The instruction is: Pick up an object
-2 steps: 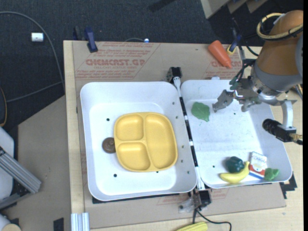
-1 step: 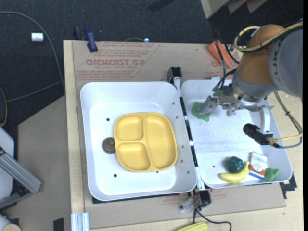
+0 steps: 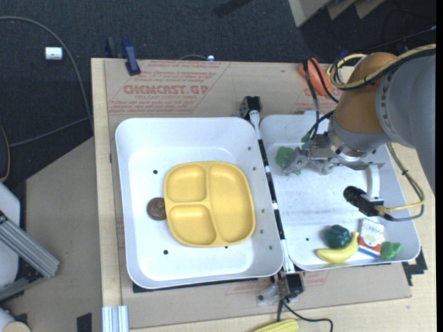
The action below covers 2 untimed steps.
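A banana [image 3: 337, 254] is lying at the lower right. The end effector [image 3: 294, 159] is sitting by a green thing [image 3: 284, 155]; I cannot tell its state.

Blue clamp [image 3: 129, 55] on cardboard [image 3: 166, 85]

One fixed camera above the bench

We look down at a slant on both bins [image 3: 131, 185]; the arm [image 3: 408, 95] enters at upper right.
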Available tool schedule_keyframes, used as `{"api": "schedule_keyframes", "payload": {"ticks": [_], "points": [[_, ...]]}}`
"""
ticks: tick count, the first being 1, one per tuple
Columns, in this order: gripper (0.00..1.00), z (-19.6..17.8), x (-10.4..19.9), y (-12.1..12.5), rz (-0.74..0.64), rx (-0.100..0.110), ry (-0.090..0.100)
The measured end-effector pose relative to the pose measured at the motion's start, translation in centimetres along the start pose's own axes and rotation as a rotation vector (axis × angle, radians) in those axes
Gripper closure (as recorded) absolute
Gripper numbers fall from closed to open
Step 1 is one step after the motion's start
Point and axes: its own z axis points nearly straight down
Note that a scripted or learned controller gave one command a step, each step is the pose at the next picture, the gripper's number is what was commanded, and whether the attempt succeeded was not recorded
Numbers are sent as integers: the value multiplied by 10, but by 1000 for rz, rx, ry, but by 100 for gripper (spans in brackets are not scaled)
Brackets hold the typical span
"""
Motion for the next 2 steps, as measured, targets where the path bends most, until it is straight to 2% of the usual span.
{"api": "schedule_keyframes", "payload": {"ticks": [1,2], "points": [[0,-1,13,28,-2,-4,-1],[0,-1,-1,38,-1,-5,-2]]}}
